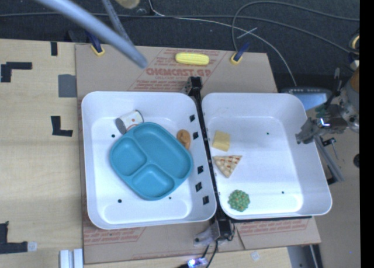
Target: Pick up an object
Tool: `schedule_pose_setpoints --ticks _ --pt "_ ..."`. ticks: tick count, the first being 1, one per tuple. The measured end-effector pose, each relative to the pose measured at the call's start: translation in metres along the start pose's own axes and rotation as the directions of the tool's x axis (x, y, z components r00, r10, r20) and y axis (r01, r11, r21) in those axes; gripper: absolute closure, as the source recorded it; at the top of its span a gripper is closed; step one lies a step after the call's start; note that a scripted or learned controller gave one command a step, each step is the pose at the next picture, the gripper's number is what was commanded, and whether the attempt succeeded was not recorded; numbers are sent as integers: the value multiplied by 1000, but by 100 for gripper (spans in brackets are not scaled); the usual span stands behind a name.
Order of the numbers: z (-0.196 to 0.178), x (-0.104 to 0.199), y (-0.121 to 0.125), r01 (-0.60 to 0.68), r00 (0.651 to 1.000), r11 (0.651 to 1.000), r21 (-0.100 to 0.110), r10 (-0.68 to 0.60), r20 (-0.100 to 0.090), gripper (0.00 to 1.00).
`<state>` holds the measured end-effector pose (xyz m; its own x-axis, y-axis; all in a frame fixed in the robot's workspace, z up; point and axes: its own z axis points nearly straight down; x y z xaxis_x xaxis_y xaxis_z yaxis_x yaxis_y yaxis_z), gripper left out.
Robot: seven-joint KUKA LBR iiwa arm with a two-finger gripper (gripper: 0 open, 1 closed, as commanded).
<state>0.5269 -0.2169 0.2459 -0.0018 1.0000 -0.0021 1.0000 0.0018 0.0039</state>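
Observation:
The right bin [274, 112] holds a pale yellow block [221, 141], a tan waffle-patterned wedge [228, 164] and a green broccoli-like lump [239, 200], all along its left side. In the left bin [96, 144] a blue divided plate [151, 160] lies flat. A small white cup [128, 121] lies on its side beyond the plate, and a brown round piece [184, 138] sits by the plate's right edge. My gripper [317, 126] hangs over the right bin's right rim, far from every object, with nothing seen in it.
A yellow banana-shaped toy [191, 59] lies on the cardboard behind the bins. Yellow-tipped clamps [237, 56] pin the cardboard's back edge. A grey pole [76, 10] crosses the top left. Black clips [198, 132] run along the seam between the bins.

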Motion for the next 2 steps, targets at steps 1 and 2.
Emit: schedule_pose_setpoints --ticks 1,2 --pt "13 49 -5 3 1000 1000 6 -3 -3 100" --pt "25 103 -4 4 1000 1000 6 -4 -3 100"
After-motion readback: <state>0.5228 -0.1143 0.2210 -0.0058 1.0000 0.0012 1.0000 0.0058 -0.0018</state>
